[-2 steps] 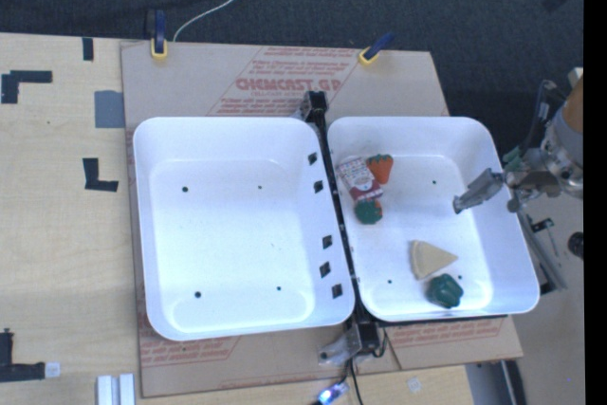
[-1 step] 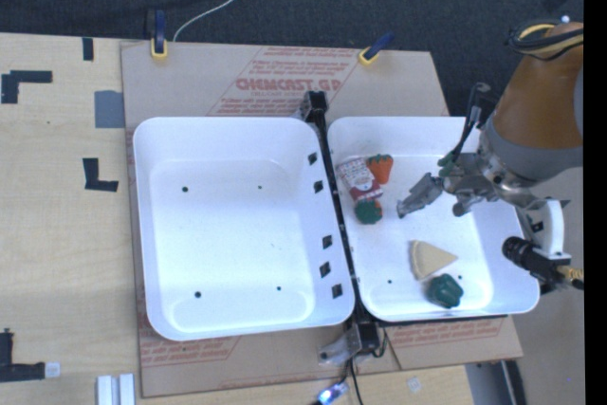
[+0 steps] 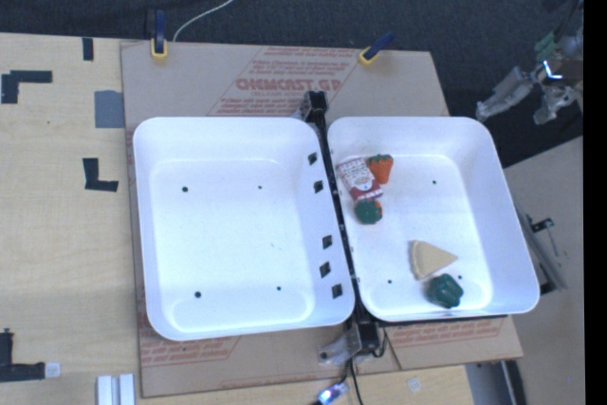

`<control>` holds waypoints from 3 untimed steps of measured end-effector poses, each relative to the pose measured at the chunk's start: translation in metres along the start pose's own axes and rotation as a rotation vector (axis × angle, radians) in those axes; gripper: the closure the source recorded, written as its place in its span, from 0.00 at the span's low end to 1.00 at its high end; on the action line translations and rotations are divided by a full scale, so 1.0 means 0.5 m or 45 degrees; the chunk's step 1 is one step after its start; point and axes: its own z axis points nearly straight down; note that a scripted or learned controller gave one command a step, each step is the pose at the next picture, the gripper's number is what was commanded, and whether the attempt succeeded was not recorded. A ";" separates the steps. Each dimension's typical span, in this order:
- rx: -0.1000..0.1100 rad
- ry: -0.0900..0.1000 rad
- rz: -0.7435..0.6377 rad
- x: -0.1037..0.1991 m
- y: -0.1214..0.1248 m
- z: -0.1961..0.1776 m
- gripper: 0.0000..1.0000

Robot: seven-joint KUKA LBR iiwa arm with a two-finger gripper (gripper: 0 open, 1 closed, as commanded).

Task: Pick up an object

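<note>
Clearly the left bin [image 3: 228, 232] offers nothing to grasp, while the right bin [image 3: 474, 204] holds a carrot [image 3: 380, 168], packet [image 3: 357, 177], wedge [image 3: 431, 257] and green lump [image 3: 444, 290]. Off right, the gripper [image 3: 531, 95] hangs, its state unclear. Crowded toys by the divider risk a slipped or double grab.
</note>
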 end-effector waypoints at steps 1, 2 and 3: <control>0.025 0.008 -0.003 0.007 -0.005 0.000 1.00; 0.015 0.004 0.008 -0.118 -0.145 -0.194 1.00; 0.018 0.011 -0.015 0.072 -0.018 -0.262 1.00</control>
